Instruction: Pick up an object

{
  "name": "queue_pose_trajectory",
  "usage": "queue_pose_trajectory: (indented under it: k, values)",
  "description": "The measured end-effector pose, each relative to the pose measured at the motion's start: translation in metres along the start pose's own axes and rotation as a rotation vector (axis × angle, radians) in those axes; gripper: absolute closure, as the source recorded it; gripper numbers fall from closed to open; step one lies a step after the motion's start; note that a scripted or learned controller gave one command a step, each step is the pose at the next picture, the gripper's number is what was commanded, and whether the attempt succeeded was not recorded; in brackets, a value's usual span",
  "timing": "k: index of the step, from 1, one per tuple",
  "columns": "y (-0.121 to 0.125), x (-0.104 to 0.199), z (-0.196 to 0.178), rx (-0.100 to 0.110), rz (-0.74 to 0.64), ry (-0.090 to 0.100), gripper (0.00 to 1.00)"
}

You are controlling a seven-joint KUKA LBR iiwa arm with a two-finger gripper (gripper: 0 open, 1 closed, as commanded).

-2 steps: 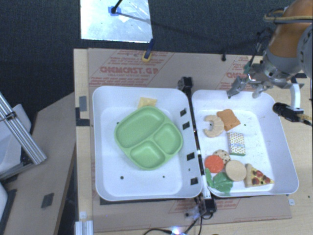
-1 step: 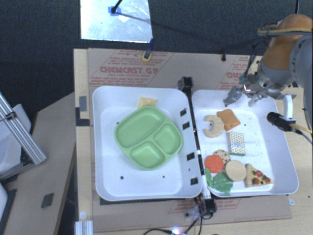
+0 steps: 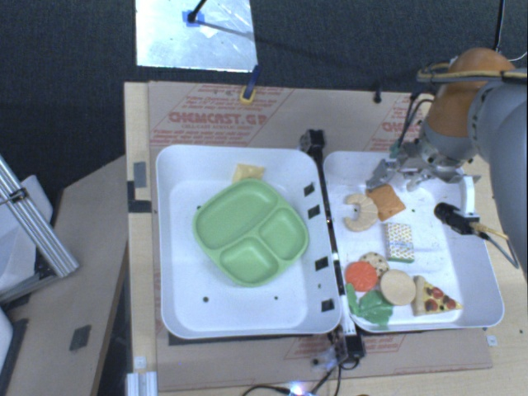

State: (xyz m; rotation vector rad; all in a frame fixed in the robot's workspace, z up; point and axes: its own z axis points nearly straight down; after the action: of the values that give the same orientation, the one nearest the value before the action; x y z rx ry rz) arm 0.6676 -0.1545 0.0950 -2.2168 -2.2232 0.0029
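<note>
Here we see the tool (image 3: 394, 172) low over the far end of the right bin (image 3: 478, 262), but we cannot tell how it is set or whether it holds anything. Just below it an orange cracker (image 3: 386, 200) leans against a bitten biscuit (image 3: 360, 211). Farther toward us lie a patterned packet (image 3: 400, 242), tomato slice (image 3: 361, 274) and pizza wedge (image 3: 432, 296). Leftward, a green divided plate (image 3: 250, 232) fills the other bin (image 3: 177, 304).
</note>
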Motion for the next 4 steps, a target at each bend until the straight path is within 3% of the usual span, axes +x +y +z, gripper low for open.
queue_pose_trajectory:
  k: [1, 2, 4]
  values:
    - [0.001, 0.001, 0.010, -0.004, -0.002, -0.001, 0.00]
    - [0.003, 0.000, -0.003, -0.012, -0.003, -0.003, 1.00]
    - [0.016, 0.010, -0.110, -0.010, -0.004, -0.001, 1.00]
